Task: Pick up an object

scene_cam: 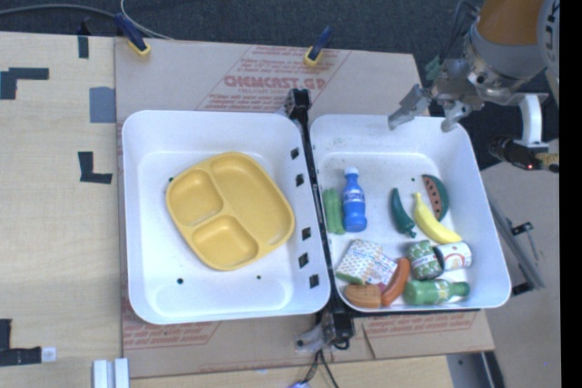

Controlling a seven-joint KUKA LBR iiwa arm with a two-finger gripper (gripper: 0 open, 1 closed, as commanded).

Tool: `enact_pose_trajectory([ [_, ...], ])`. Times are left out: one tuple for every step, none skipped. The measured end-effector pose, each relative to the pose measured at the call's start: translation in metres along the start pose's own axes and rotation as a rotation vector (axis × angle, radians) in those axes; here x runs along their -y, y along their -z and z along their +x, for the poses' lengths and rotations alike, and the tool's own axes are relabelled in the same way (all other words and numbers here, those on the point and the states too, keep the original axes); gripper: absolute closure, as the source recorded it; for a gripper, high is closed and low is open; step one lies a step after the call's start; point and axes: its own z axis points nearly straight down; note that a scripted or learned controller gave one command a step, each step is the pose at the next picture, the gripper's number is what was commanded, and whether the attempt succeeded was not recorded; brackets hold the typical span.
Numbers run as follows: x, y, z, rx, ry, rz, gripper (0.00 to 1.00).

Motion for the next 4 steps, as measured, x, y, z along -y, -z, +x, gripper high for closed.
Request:
enact_pose_trajectory([
  [-0.007,-0.181,0.024,0.0,0.0,-0.001,0.0],
  [-0.007,-0.172,0.024,0.0,0.001,-0.001,1.0],
  [0.071,-0.084,0.098,-0.001,0.002,0.0,1.0],
  [0.071,-0.085,0.097,-0.001,0.001,0.001,0.0],
])
